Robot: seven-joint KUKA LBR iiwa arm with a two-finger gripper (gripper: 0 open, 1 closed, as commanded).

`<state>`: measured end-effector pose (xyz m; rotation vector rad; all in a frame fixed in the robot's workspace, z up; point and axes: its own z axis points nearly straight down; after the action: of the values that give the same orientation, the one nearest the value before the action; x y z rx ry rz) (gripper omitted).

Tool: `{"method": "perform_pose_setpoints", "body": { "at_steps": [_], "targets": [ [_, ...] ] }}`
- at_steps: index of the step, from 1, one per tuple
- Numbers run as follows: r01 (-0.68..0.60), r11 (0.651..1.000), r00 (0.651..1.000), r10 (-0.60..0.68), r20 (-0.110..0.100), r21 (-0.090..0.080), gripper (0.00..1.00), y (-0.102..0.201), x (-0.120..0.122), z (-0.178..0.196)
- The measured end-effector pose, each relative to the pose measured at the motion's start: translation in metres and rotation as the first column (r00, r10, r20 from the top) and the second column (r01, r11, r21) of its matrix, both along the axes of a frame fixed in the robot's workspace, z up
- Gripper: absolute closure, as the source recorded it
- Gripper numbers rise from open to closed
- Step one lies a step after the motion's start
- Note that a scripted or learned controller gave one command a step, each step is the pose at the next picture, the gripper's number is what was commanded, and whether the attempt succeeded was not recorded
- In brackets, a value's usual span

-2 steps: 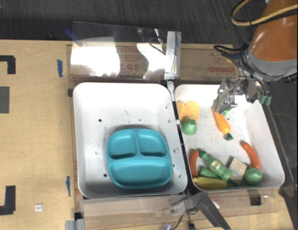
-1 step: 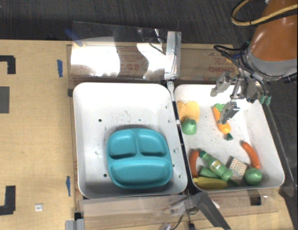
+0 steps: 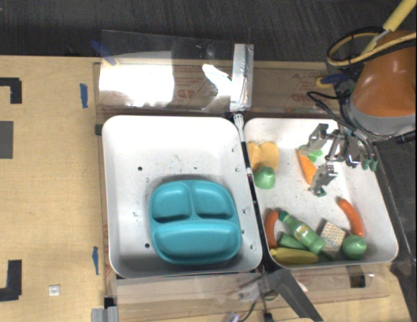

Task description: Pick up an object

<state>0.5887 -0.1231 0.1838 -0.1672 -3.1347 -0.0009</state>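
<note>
Two shallow white bins sit side by side on the table. Along the near edge of the right bin (image 3: 386, 233) lies a small heap: one yellow banana-shaped piece (image 3: 294, 255), one green bottle (image 3: 301, 232), one upright orange-red sausage shape (image 3: 271, 227), one tan waffled block (image 3: 332, 233), one round green ball (image 3: 354, 247), and one slanted red-orange chilli shape (image 3: 351, 217). The left bin (image 3: 121, 180) holds a single teal plastic tray (image 3: 193, 221), smooth, with three compartments, toward its near edge. Farther back in the right bin, by its left wall, are one yellow chunk (image 3: 264, 155) and one small green ball (image 3: 264, 177) touching it. One orange carrot (image 3: 307, 168) lies mid-bin. The metal gripper (image 3: 327, 159) hangs just beside the carrot; its jaws look spread and pinch nothing.
</note>
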Motion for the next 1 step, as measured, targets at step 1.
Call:
{"method": "perform_pose_setpoints", "body": {
  "at_steps": [1],
  "targets": [
    [-0.112,0.994,0.994,0.112,0.016,-0.004,0.0,0.002,0.0277,-0.0937]
  ]
}}
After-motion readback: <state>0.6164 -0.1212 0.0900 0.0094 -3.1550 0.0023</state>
